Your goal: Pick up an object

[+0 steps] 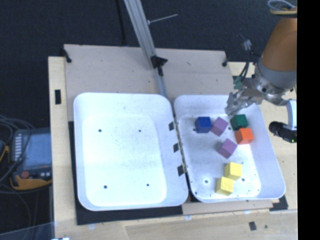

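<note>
From my seat the pick is not done: I see no block between the gripper's [234, 105] fingers, and every block sits on the floor of the right bin [267, 154]. The gripper hangs over that bin's far edge, just above and beside the green cube [239, 121]. Whether it is open or closed I cannot tell; the fingers blur into one grey cluster at this angle. I judge we are at the approach, with descent, closing and lift all left to do.

The right bin holds seven blocks. The blue cube [203, 124] is nearest the divide, with a purple cube [219, 126] touching or just beside it. The green cube lies next along, and the orange cube [244, 135] sits against its near side. A second purple cube [227, 148] lies apart towards the middle. Two yellow cubes [233, 171] [225, 185] sit close together near the front.

The left bin [80, 134] shows just a few dark specks on its floor.

Green looks the likeliest target, though orange crowds it.
</note>
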Available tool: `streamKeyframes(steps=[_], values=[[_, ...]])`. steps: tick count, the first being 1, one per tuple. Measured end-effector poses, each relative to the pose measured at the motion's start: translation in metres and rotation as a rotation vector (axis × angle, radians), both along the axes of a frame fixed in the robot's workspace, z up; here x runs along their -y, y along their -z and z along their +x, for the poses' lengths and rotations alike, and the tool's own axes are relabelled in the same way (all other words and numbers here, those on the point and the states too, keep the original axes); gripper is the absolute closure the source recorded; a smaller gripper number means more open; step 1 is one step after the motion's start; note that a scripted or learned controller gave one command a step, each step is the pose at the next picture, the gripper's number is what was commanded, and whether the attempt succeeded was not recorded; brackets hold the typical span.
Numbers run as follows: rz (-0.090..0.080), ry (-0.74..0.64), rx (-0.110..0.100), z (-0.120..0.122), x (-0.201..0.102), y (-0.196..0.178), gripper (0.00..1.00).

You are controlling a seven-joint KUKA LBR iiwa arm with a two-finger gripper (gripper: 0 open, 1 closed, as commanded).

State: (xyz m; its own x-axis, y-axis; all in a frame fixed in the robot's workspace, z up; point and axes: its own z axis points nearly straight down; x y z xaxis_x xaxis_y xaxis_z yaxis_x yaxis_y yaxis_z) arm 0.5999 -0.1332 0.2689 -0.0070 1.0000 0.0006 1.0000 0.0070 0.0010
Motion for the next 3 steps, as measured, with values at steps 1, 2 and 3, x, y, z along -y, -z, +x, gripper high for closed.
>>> streamKeyframes(steps=[1,2,3], values=[[0.001,0.0,-0.001,-0.003,-0.052,-0.004,1.0],[0.001,-0.001,-0.002,-0.01,-0.114,0.002,1.0],[0.001,-0.001,-0.003,-0.016,-0.169,0.023,1.0]])
